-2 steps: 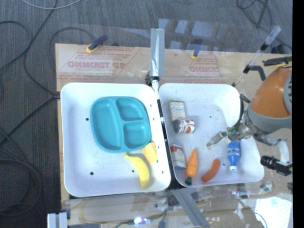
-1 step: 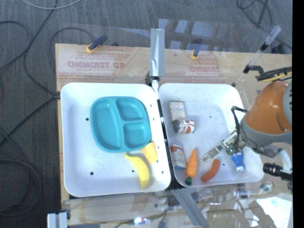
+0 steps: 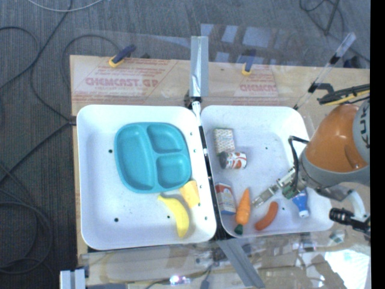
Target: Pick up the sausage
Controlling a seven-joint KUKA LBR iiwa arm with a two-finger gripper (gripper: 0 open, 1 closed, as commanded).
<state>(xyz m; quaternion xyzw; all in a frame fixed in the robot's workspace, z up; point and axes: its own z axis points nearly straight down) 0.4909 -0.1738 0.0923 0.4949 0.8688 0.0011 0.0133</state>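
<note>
Reddish-orange, the sausage [image 3: 266, 215] lies near the front edge of the right bin [image 3: 264, 114], tilted, just right of a toy carrot [image 3: 242, 205] and apart from it. The gripper [image 3: 263, 198] is low over the bin floor between carrot and sausage, its metallic fingers [image 3: 272, 192] extending leftward from the arm [image 3: 337, 146]; nothing is seen between them, and whether they stand wide or narrow cannot be determined. A small blue-and-white tube [image 3: 301, 203] rests just right of the sausage. Further back in the same bin: a red-and-white can [image 3: 233, 159] on its side, a patterned box [image 3: 224, 139] behind it, and a flat packet [image 3: 225, 198] against the left wall. The left bin [image 3: 96, 161] holds a teal divided plate [image 3: 153, 156] and a banana [image 3: 177, 214] (with a yellow piece [image 3: 191, 193] touching it). Both bins sit on the table [image 3: 90, 80].
</note>
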